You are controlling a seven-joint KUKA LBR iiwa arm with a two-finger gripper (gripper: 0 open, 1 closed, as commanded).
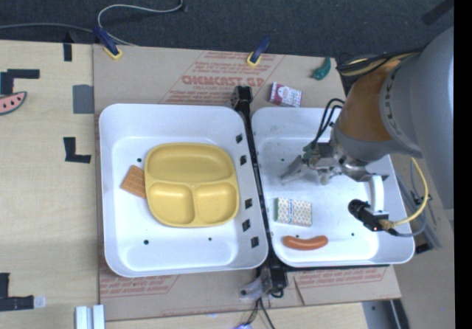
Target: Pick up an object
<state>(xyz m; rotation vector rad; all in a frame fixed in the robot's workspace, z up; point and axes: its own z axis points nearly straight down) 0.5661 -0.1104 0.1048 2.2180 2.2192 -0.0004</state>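
Camera view: gripper [295,169] hovers open in the right bin [383,250], above a packet [293,211] and sausage [305,243].

End effector [295,168] low, fingers spread

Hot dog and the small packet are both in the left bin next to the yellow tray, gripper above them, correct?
Not quite. The camera view shows the hot dog and the small packet in the right bin, not the left. The yellow tray sits alone in the left bin with a brown cracker-like piece at its edge. The gripper is indeed above them.
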